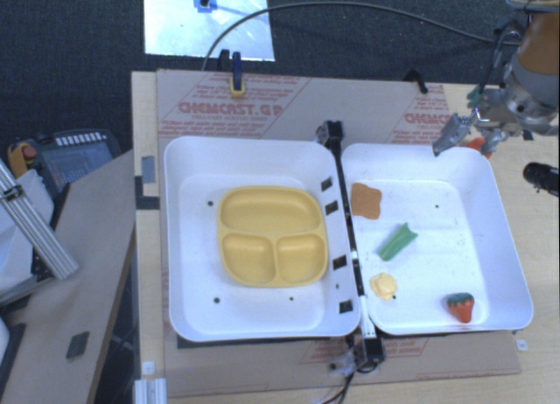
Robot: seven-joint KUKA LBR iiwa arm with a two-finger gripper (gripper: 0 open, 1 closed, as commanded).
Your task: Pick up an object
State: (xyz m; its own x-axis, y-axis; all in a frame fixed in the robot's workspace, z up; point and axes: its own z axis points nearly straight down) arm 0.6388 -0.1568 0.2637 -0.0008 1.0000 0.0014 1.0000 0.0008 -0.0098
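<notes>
Four small items lie in the right bin (pixel 503 245): an orange-brown flat piece (pixel 366 201) at its upper left, a green bean-like piece (pixel 397 241) mid-bin, a pale yellow lump (pixel 383 286) below that, and a red strawberry-like toy (pixel 461 306) at the lower right. The gripper (pixel 468 131) hovers over the bin's upper right rim, apart from all four; whether it is released or clenched cannot be told. The left bin (pixel 188 219) holds a yellow divided tray (pixel 271 236).

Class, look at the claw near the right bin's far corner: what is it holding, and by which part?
Nothing. The claw hangs open over the right bin's far corner; every item lies apart from it.
</notes>
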